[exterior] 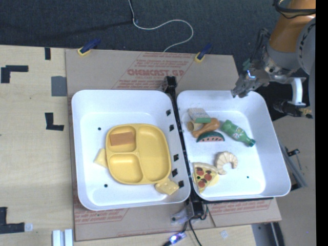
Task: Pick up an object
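The right bin (266, 152) holds several toy foods: a carrot (203, 123), a watermelon slice (210, 136), a green bottle (237, 132), a shrimp (226, 160) and a pizza slice (204, 176). My gripper (241, 88) hangs over the bin's far right corner, above and right of the bottle, apart from every item. Nothing shows between its fingers.
The left bin (87, 137) carries a yellow divided plate (138, 154) with a brown toast piece (122, 137) in one compartment. A cheese wedge (167, 187) lies by the plate's near corner and a yellow piece (100, 158) at its left. A cable (164, 25) runs behind the bins.
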Action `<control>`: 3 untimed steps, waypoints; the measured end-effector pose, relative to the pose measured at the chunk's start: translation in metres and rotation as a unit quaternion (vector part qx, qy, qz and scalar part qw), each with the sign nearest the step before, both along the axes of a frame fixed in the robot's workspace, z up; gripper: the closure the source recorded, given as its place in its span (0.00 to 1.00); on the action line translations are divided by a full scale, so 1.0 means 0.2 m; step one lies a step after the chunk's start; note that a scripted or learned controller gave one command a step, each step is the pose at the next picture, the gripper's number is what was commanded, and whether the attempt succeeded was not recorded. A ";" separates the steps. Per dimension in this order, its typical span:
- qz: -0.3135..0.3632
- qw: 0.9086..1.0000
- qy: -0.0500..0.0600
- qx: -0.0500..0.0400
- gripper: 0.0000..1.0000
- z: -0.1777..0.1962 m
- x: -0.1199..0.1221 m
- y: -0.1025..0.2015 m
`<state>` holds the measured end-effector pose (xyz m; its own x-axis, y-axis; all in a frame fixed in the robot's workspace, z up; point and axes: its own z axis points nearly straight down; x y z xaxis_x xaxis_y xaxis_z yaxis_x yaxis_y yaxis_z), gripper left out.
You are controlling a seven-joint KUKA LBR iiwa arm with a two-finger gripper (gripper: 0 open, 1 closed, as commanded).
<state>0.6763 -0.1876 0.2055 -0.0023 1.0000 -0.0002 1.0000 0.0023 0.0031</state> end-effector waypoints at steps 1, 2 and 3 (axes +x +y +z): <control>0.000 1.000 0.001 0.000 1.00 0.10 0.00 0.00; 0.001 1.000 0.003 0.000 1.00 0.06 -0.13 0.21; 0.001 1.000 0.003 0.000 1.00 0.03 -0.27 0.42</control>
<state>0.6233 -0.1033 0.2111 -0.0035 1.0000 0.0002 1.0000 0.0035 -0.0035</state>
